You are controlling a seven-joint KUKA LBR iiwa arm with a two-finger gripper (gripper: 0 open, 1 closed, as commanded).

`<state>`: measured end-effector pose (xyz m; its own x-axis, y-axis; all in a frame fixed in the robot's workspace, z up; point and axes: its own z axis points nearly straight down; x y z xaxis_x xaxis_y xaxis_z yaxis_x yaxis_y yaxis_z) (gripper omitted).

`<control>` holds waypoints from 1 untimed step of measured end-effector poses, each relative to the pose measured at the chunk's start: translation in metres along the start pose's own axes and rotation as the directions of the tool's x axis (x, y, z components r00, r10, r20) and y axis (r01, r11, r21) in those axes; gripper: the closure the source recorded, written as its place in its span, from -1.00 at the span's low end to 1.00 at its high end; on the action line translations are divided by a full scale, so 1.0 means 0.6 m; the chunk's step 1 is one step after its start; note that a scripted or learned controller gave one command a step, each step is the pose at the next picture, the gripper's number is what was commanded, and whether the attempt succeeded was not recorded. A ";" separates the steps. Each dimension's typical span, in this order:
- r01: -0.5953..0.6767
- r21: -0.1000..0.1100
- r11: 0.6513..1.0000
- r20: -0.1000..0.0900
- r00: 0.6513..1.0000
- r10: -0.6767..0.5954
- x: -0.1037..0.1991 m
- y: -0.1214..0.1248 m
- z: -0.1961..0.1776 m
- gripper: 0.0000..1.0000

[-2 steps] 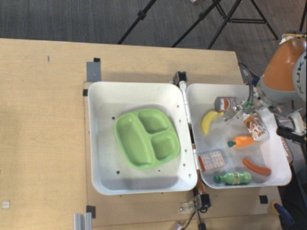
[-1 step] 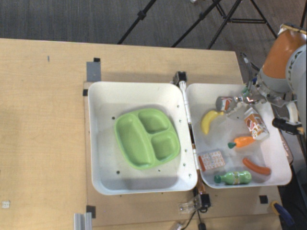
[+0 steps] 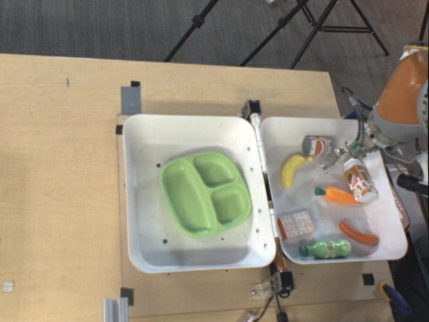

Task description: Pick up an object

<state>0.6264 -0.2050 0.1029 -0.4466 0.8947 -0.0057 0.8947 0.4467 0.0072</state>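
Two shallow white bins sit side by side on the wooden bench (image 3: 60, 180). The left bin (image 3: 137, 200) carries one green divided plate (image 3: 205, 194), set slightly askew near its centre, with bare floor between plate and walls on all four sides, widest along the far wall.

The right bin (image 3: 395, 247) is more crowded. A yellow banana (image 3: 293, 168) lies toward the far left, near the dividing wall. A small can (image 3: 317, 145) lies on its side close to the far wall. A carrot (image 3: 338, 195) rests mid-bin, with a red and white packet (image 3: 359, 182) just beside it toward the right wall. A small patterned card (image 3: 295, 224) lies by the near left corner. A green bottle (image 3: 326, 249) lies on its side along the near wall, and a sausage (image 3: 358, 233) sits near it, toward the near right corner. Open floor remains between the banana and the card.

The arm enters from the right, its orange band over the bin's far right corner. The gripper (image 3: 348, 149) hangs above the far part of the right bin, between the can and the packet. Finger spacing cannot be made out, and no object is seen between them.
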 end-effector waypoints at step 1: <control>-0.047 -0.003 0.999 0.002 0.999 0.047 0.085 -0.096 0.020 -1.00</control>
<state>0.5519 -0.1849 0.0900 -0.4041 0.9147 -0.0071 0.9146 0.4041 0.0106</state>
